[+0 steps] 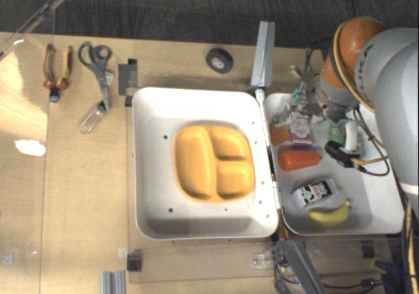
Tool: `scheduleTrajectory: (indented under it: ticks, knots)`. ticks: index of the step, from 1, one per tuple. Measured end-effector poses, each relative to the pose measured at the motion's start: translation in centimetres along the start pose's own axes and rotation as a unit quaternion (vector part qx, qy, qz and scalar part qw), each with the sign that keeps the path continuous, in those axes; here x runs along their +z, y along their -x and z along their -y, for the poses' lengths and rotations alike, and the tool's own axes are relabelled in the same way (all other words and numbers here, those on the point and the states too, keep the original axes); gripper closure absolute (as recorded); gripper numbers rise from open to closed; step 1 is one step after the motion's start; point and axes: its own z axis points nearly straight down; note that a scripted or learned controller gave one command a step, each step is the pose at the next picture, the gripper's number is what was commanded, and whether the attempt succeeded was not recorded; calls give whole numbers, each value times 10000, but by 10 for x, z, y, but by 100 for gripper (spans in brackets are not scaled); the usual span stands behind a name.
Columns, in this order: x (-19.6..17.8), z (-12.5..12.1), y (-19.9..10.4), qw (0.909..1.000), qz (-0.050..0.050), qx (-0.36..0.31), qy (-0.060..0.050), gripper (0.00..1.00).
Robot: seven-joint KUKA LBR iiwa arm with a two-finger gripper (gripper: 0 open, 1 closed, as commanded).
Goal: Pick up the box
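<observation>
The big grey arm [393, 83] is closest to the camera and covers the far right side of the right bin [386, 220], with its gripper [302, 114] low over the far end of that bin. The box [315, 192] lies apart from it toward the near end, between the red thing [299, 158] and the banana [329, 215], so the picking has not begun, and the gripper must next move toward the banana and drop onto the box. I cannot tell how the claw is set, because wires and small things crowd around it.

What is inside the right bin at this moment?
In the right bin: a banana, a small dark box, a red-orange item, and the tool at its far end. The arm covers the far right corner.
</observation>
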Motion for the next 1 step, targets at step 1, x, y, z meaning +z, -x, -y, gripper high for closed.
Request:
scheduleTrajectory:
  ticks: [1]
  knots:
    - [-13,-3,-1,10000,11,-36,34,100]
